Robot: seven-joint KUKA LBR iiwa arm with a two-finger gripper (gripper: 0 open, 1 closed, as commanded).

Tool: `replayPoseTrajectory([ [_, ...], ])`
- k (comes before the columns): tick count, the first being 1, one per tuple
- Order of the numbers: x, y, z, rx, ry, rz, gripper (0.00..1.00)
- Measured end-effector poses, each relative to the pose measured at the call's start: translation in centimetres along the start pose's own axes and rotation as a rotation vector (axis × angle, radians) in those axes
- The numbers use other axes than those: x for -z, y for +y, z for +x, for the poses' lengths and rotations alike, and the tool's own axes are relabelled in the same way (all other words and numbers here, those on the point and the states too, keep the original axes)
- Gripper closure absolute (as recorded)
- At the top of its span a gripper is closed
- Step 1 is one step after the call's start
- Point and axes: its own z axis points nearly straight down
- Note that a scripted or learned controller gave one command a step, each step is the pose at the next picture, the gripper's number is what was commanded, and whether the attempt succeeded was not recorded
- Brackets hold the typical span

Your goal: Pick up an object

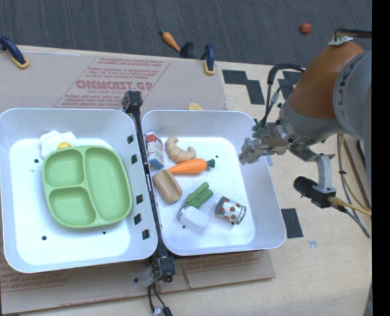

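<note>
Nothing is gripped yet: the tool (253,150) is poised over the right bin's (269,206) far right rim, and whether it is apart or together cannot be told. The carrot (188,167), bread roll (167,186) and patterned cup (229,210) are found to its left, well apart. Approach, grasp and lift are judged as left.

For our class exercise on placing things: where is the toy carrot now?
The carrot lies in the right bin, between the croissant above and the bread roll below.
</note>
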Motion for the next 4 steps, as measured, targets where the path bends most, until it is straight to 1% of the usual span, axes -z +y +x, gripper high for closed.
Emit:
replayPoseTrajectory([
  [1,-0.3,-3.7,0.1,0.001,-0.001,0.000,1.00],
  [2,1.8,6.1,-1.3,0.001,-0.001,-0.003,1.00],
  [3,2.0,-0.5,3.5,0.002,0.000,0.000,1.00],
  [4,-0.3,2.2,2.2,0.003,-0.002,-0.001,1.00],
])
